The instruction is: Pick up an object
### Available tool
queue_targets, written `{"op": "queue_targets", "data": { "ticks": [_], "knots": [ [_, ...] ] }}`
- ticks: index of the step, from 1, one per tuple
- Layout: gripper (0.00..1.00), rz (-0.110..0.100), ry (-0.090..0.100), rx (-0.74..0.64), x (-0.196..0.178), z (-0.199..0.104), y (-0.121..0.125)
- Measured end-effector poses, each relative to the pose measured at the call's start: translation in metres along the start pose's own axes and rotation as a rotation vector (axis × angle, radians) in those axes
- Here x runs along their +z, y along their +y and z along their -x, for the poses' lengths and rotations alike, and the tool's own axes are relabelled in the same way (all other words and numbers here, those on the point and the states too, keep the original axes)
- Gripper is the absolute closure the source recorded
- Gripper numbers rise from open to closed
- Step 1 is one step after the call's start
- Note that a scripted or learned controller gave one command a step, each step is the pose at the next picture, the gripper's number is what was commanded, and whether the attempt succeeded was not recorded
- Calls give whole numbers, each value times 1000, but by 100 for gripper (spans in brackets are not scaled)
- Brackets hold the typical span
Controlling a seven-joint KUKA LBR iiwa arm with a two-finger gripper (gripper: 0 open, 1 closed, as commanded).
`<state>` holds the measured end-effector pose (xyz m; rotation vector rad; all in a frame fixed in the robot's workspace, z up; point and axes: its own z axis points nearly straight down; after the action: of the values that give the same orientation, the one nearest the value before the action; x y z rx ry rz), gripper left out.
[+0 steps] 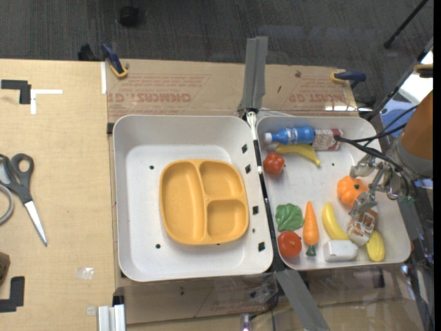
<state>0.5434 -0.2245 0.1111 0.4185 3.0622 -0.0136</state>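
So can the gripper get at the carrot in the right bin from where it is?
Probably yes. The carrot lies open from above, though lettuce and a banana flank it closely. The gripper hangs just right of them.

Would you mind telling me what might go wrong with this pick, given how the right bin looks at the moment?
1. The end effector hangs over a tight cluster: the orange pumpkin, a small packet and a yellow banana lie close together, so it may nudge or catch a neighbour.
2. Items there sit near the right bin's wall, which could block a finger.
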Motion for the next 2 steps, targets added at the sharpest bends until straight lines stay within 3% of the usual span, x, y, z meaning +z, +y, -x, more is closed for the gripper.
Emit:
{"op": "queue_targets", "data": {
  "ticks": [1, 2],
  "knots": [
    [0, 2, 46, 4, 18, -7, 2],
    [100, 2, 41, -1, 8, -5, 3]
  ]
}}
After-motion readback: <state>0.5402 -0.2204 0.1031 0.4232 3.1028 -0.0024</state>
